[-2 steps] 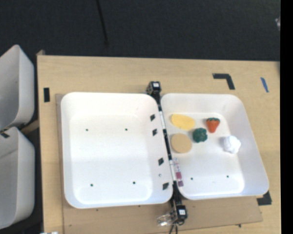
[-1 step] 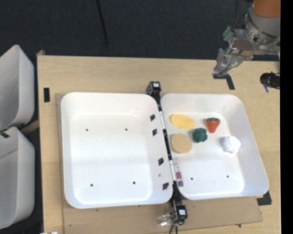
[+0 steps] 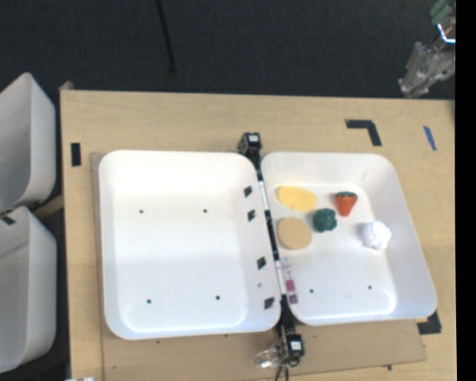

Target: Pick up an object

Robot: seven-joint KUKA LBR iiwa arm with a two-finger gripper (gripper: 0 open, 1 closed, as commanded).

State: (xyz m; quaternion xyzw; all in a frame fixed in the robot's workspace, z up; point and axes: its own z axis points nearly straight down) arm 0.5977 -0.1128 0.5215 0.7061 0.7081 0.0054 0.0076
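Tool [image 3: 428, 66] — far right corner, clear of the surface; grip state cannot be told. Nearest item — crumpled white paper-like lump [image 3: 374, 234], right bin, down-left of tool.

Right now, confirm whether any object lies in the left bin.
No: the yellow piece, tan disc and the others all lie in the right bin.

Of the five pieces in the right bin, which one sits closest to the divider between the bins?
The round tan disc. It lies right beside the divider, left of the dark green piece; the yellow oval sits slightly farther in.
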